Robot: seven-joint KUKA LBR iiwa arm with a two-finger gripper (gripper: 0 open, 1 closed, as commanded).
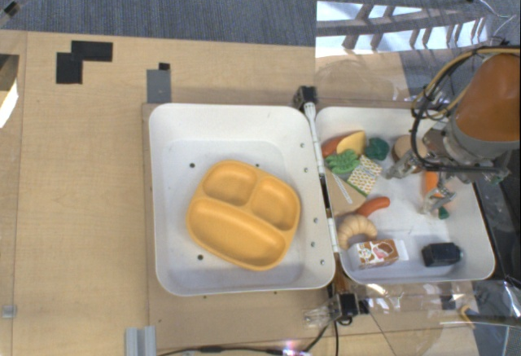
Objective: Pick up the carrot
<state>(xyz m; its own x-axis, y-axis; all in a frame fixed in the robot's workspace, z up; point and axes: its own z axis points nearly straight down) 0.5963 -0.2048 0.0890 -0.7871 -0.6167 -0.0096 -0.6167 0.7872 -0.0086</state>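
The carrot [429, 182] is a small orange piece with a green tip [443, 213], lying near the right side of the right bin [472, 269]. My gripper [434, 193] hangs straight over it from the grey arm with the orange band [491, 102], and its body covers part of the carrot. The gripper looks to be at the carrot, but contact is hidden by the wrist.
The right bin also holds a yellow wedge [352, 141], green leafy toy [343, 160], checkered packet [363, 178], red sausage [373, 205], croissant [356, 226], brown carton [376, 252] and black block [441, 254]. A yellow divided plate [244, 213] lies in the left bin [175, 183].
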